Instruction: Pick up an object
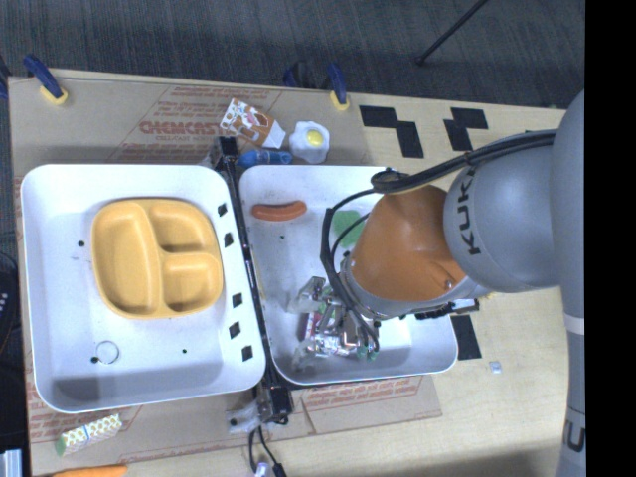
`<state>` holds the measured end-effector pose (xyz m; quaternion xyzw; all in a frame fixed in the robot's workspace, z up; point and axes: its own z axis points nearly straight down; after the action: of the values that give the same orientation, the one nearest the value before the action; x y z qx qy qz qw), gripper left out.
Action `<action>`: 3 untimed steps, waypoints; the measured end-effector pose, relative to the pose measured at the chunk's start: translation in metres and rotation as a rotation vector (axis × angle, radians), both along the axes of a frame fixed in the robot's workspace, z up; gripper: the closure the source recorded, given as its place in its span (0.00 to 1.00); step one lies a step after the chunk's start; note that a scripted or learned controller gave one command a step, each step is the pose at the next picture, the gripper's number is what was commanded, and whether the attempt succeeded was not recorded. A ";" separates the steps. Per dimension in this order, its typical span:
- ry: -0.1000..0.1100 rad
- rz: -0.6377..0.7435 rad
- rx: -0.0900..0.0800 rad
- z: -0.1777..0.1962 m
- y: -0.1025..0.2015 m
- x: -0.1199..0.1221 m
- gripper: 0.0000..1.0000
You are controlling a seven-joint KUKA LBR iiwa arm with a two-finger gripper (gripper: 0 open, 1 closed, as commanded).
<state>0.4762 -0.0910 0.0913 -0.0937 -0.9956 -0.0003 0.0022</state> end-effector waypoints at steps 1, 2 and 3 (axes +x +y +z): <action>0.000 0.000 0.000 0.000 0.000 0.000 0.00; 0.000 0.000 0.000 0.000 0.000 0.000 0.00; 0.000 0.000 0.000 0.000 0.000 0.000 0.00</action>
<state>0.4762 -0.0909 0.0913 -0.0937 -0.9956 -0.0003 0.0022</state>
